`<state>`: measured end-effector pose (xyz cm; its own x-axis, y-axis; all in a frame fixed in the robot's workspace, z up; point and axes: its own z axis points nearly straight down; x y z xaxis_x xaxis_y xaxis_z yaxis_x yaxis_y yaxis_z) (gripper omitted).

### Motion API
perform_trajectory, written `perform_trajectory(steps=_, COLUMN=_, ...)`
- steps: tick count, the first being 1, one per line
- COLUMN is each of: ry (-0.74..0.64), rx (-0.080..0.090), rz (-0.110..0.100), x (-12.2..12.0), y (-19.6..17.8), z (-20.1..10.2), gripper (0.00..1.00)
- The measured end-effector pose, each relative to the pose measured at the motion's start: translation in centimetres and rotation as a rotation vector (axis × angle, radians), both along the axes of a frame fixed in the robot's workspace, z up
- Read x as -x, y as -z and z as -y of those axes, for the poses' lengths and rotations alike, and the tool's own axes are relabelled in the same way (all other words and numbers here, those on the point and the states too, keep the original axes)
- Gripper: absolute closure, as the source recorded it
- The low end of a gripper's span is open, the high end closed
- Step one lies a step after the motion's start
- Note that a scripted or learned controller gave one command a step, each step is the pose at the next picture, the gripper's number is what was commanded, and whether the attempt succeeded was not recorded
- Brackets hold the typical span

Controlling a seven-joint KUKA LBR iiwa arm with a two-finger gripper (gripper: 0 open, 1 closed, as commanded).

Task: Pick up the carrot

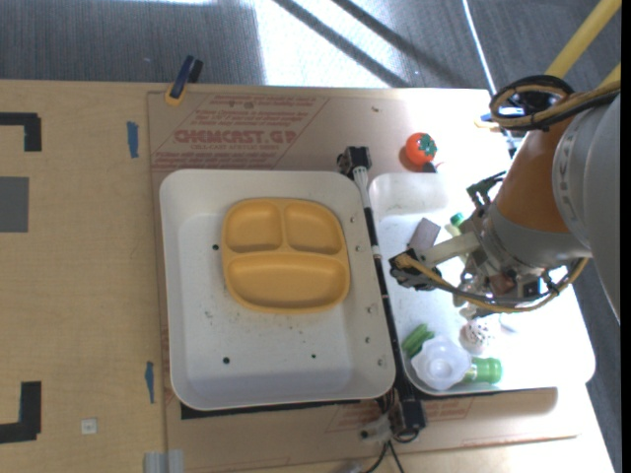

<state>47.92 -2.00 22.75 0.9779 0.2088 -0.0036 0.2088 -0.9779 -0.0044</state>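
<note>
- One camera, fixed above the bench (79,264), looks down at a slant.
- It stands far enough back to take in both white bins: the left bin (187,294) whole, the right bin (552,363) partly covered by the arm (567,185), which enters from the right.

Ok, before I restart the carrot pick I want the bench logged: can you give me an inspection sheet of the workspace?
Surface: cardboard-covered bench bearing a left bin and a right bin.
Job's things: nothing seen for certain; the arm covers part of the right bin.
Clutter: yellow divided plate in the left bin; green pieces and clear cup in the right bin; red-orange toy on the bench beyond it.
Hand: over the right bin, state cannot be told.
Cables: black loops at the wrist.
Surroundings: blue tape, grey floor.
</note>
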Motion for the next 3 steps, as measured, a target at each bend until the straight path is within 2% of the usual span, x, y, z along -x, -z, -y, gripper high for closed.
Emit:
perform_trajectory(steps=1, ry=0.007, rx=0.001, rz=-0.001, x=0.1, y=1.1, z=0.6, gripper=1.0)
perform_trajectory(steps=2, ry=0.011, rx=0.003, rz=0.003, x=0.0, y=-0.6, z=4.8, gripper=1.0)
perform_trajectory(steps=3, ry=0.008, rx=0.0, rz=0.0, x=0.0, y=0.7, z=-2.7, gripper=1.0)
